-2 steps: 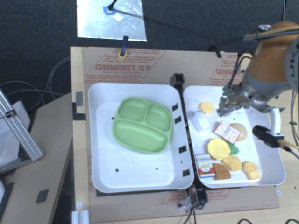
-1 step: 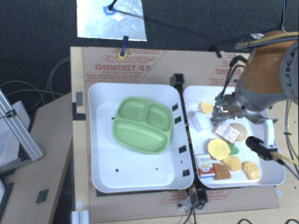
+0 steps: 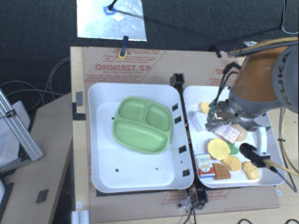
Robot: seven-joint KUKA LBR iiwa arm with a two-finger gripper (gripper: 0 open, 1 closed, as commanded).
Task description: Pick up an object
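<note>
My gripper (image 3: 216, 118) hangs low over the middle of the right bin (image 3: 267, 183), under the grey and orange wrist. Just beneath it and to its right lies a pink-and-white checked packet (image 3: 229, 133). A small yellow piece (image 3: 204, 107) sits just left of the gripper, toward the bin's back. In front of it lie a round yellow toy (image 3: 218, 148), an orange-yellow lump (image 3: 232, 163), a yellow corn-like piece (image 3: 251, 171), a brown piece (image 3: 222, 172) and a small printed carton (image 3: 203, 162). The wrist hides whatever is directly below the gripper.
The left bin (image 3: 100, 162) holds a green divided plate (image 3: 142, 125). A black-clipped divider (image 3: 183, 125) runs between the two bins. The bench's cardboard top (image 3: 140, 66) stretches behind them, with a shiny sheet (image 3: 111, 13) farther back.
</note>
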